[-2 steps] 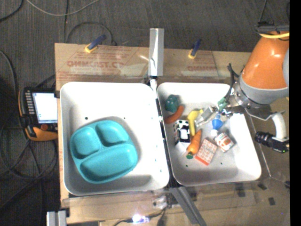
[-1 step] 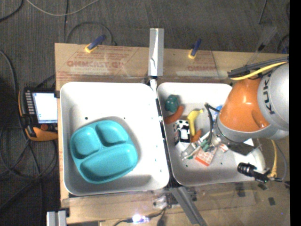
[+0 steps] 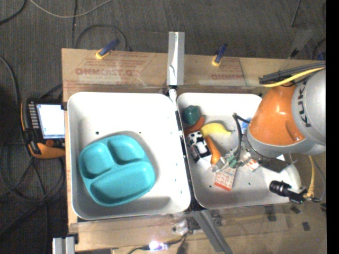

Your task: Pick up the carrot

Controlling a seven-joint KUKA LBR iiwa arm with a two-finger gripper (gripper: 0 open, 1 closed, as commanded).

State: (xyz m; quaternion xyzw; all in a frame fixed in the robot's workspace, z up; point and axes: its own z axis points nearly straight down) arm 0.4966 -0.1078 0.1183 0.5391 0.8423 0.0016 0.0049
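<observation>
Right now I'm hovering the gripper just right of the carrot, which is lying in the right bin below the banana. Nothing's lifted yet; I cannot tell how the jaws stand.

"KU" of the KUKA name on the grey arm, cardboard print illegible
</observation>
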